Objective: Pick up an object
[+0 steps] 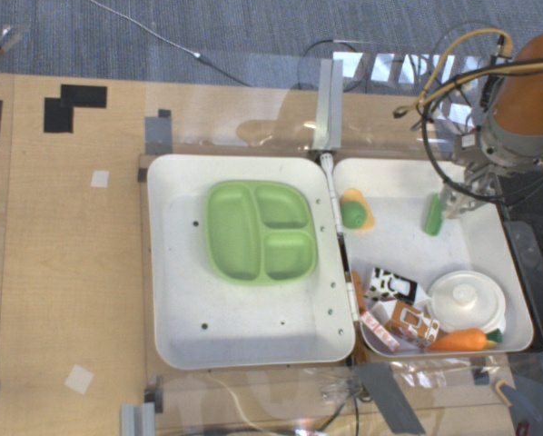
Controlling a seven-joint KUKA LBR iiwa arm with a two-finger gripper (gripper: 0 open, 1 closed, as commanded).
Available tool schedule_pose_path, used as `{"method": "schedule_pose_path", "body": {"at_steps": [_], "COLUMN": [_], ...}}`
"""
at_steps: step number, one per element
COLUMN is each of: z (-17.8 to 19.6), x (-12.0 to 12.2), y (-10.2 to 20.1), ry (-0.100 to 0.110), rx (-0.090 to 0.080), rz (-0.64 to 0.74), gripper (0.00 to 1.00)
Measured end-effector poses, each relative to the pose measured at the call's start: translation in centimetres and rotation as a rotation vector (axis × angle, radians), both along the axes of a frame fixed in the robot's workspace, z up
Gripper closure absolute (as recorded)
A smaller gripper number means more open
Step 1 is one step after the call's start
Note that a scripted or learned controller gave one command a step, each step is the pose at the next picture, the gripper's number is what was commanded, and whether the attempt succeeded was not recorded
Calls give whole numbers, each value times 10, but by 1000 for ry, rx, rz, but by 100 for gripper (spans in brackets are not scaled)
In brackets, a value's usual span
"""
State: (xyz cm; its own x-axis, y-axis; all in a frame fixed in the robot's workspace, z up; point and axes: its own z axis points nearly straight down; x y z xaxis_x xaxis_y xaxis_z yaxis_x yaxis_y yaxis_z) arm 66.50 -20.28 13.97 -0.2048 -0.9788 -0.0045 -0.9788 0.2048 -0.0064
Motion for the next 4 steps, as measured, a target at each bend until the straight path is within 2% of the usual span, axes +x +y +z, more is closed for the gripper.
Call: {"method": "schedule_pose_path", "body": {"at_steps": [1,2,3,4], "z": [27,26,-48,-49], "x": [-1,-1,1,-2], "y": [-2,-1,30,10], "ry": [-4,-3,-11,-3], "rx": [-5,-4,-8,-9], "rz": [392,392,464,902], "gripper": [100,0,0,0]}}
